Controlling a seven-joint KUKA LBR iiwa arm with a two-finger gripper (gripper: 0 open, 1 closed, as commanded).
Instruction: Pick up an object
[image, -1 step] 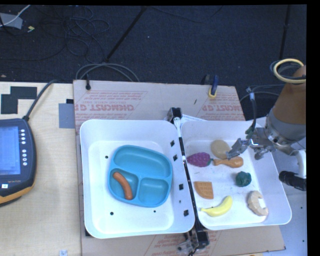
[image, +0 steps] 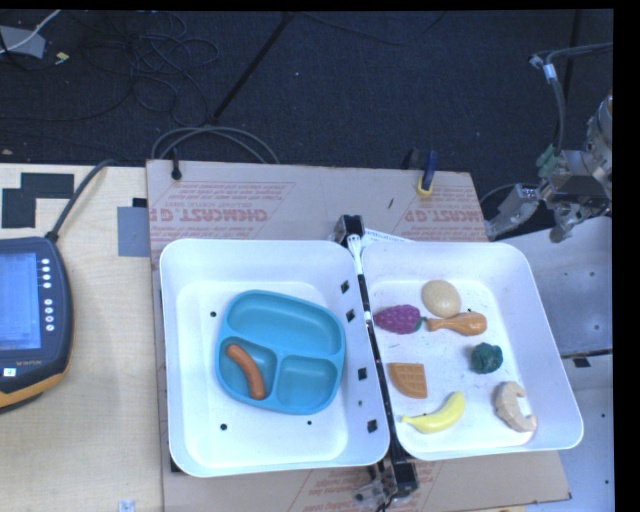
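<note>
Two white bins: left bin (image: 190, 300) holds a blue tray (image: 300, 330) with a sausage (image: 246, 369); right bin (image: 540, 300) holds banana (image: 436, 415), waffle (image: 408, 379), grapes (image: 397, 319), drumstick (image: 458, 323). Gripper (image: 565, 195) sits far right, clear of both bins.

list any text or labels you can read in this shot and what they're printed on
"CHEMCAST GP": red print repeated on the brown protective sheet under the bins, seen upside down, so the reading is uncertain.
More red print on that sheet at the bottom edge: too cut off to read.
Screen and buttons of the handheld pendant at the left: too small and blurred to read.
</note>
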